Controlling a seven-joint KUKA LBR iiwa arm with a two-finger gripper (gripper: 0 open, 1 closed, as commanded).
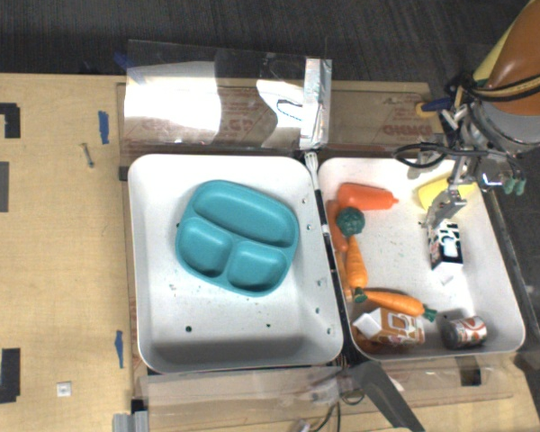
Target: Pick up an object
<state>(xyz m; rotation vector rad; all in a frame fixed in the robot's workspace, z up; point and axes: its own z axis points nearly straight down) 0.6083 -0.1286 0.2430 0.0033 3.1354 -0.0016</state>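
I see the pincer (443,207) at three o'clock in the right bin (504,268), just above the black box (446,244); whether it's released or clenched, I cannot tell. The box looks light, stiff and slick, so I'd take it across its narrow sides.

A teal plastic divided tray (237,235) sits in a white shallow bin (153,268). The neighbouring white bin (499,268) holds orange toy carrots (366,196) with green tops, a yellow object (436,190), a black-and-white packet (447,244), and an orange-and-white carton (391,328).
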